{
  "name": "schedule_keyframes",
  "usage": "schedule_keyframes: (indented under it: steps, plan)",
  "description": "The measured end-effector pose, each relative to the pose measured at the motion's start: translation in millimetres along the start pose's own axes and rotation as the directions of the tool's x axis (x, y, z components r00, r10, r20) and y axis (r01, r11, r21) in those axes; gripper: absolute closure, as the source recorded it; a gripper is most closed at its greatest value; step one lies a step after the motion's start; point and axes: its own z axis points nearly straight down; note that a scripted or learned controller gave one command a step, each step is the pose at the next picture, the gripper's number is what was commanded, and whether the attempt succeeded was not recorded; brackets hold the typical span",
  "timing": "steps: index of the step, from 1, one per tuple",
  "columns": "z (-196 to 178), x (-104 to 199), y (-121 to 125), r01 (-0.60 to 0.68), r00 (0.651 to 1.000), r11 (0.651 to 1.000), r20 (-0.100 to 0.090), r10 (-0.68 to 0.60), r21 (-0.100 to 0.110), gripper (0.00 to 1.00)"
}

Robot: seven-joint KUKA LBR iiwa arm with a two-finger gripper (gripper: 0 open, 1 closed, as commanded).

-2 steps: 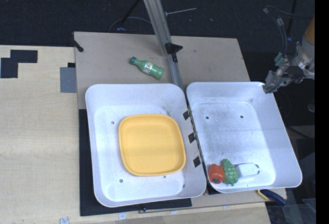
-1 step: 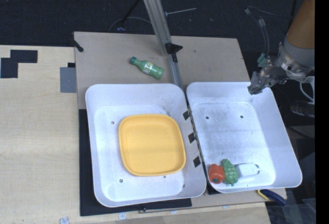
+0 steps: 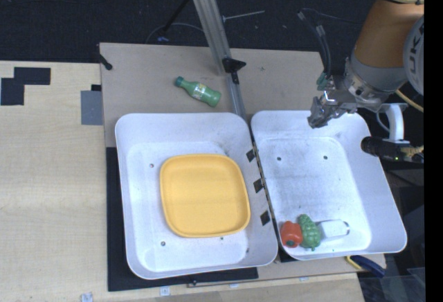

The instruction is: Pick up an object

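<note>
Nothing has been picked up. The gripper (image 3: 322, 116) is seen at the right bin's (image 3: 377, 176) 12 o'clock rim; jaw state cannot be told. Candidate toys (image 3: 303, 233) lie at 6 o'clock, well apart.

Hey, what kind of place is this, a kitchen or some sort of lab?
Probably a robotics lab bench: a robot arm's gripper over two white bins, a yellow plate in one, cables on the dark floor.
</note>
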Motion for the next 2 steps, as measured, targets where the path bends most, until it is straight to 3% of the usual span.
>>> schedule_keyframes:
  steps: [2]
  plan:
    - [5,98,-19,-0.002,1.0,1.0,0.001,0.002,-0.001,1.0]
